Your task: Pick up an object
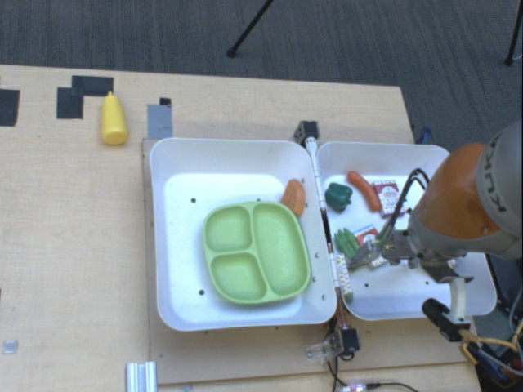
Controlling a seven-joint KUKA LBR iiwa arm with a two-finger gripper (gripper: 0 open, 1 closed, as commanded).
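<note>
My gripper (362, 256) is low in the right bin (409, 300), near its left wall, on the grey arm with the orange band (458, 198). It sits right beside a green leafy-looking object (346, 241) and a small red item (365, 236); I cannot see whether it touches either. Farther back in the same bin lie a dark green pepper (337, 194), a red sausage-shaped piece (364, 189) and a red-and-white packet (386, 194). The arm hides the right side of this bin.
The left bin (176, 219) holds a light green divided plate (257, 252) and an orange piece (293, 196) against its right wall. A yellow bottle (113, 119) lies on the bench at the back left. A ridge (320, 211) separates the two bins.
</note>
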